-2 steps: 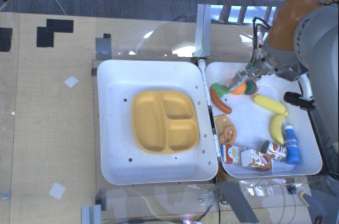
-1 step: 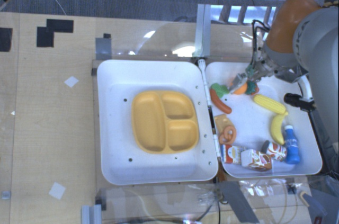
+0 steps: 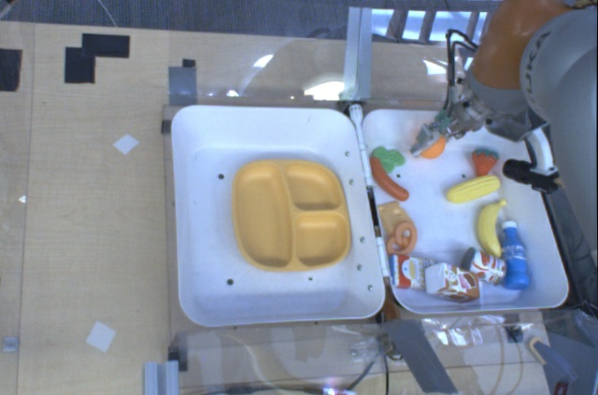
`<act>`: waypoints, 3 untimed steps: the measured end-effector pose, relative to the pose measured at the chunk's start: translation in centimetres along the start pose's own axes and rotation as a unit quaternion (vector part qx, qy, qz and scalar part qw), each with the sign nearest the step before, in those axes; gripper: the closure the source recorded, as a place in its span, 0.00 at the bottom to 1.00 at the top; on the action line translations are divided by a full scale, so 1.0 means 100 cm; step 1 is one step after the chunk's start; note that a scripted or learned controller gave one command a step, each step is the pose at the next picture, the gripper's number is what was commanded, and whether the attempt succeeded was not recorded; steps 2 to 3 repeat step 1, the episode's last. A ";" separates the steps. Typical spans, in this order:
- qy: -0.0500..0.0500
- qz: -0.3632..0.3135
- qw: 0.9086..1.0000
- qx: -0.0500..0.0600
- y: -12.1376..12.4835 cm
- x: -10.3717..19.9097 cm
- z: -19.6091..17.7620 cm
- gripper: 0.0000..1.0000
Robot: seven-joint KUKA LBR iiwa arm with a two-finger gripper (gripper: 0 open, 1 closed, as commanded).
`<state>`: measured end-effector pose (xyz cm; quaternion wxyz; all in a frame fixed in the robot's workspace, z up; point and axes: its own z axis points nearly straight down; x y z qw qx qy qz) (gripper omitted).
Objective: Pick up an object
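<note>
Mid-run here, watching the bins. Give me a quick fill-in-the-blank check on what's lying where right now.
1. The yellow divided plate lies in the ____ bin.
2. The blue bottle lies just right of the ____.
3. The hand is over the right bin, with an orange ____ between its fingers.
4. The hot dog lies near the right bin's ____ wall.

Missing words: left; banana; carrot; left

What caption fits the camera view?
Gripper over an orange toy in the right bin; yellow tray in the left.
</note>
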<state>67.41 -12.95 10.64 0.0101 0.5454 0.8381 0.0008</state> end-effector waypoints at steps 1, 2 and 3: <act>0.005 0.081 0.997 -0.002 0.024 0.063 -0.127 1.00; 0.005 0.081 0.997 -0.002 0.024 0.063 -0.127 1.00; 0.005 0.081 0.997 -0.002 0.024 0.063 -0.127 1.00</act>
